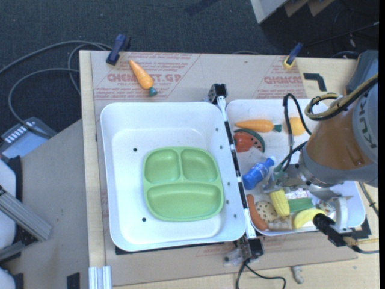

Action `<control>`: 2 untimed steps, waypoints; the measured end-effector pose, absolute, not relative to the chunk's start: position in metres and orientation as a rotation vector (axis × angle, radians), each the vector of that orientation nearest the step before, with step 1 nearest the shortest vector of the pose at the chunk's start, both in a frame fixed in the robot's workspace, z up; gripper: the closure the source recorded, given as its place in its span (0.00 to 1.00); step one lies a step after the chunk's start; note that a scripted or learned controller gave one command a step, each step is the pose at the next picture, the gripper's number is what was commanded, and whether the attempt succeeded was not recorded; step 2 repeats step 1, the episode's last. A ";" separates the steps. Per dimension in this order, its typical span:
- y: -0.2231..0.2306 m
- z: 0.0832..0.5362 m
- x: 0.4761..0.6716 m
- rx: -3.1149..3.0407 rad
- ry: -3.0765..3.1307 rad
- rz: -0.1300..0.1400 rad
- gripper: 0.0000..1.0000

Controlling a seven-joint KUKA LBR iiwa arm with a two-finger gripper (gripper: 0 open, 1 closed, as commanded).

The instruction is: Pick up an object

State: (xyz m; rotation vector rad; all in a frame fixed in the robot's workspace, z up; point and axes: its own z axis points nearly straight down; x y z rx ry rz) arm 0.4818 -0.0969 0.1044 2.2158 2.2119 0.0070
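Observation:
The right bin holds several toy foods. An orange carrot and a watermelon slice lie toward its far left. A blue bottle lies at mid left. A yellow corn cob, a green piece, a yellow fruit and a round spotted slice crowd the near end. My gripper is low in this bin, just right of the blue bottle and just above the corn. The grey and orange wrist hides the bin's right half.
The left bin carries a green divided plate. A second carrot lies on the bench behind the left bin. Blue clamps sit at the bench's far edge. A yellow item shows beside the arm's cables.

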 end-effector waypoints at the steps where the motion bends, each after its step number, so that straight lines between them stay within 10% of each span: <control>1: -0.020 0.185 0.532 2.219 2.223 0.003 1.00; 2: -0.020 0.185 0.532 2.219 2.223 0.003 1.00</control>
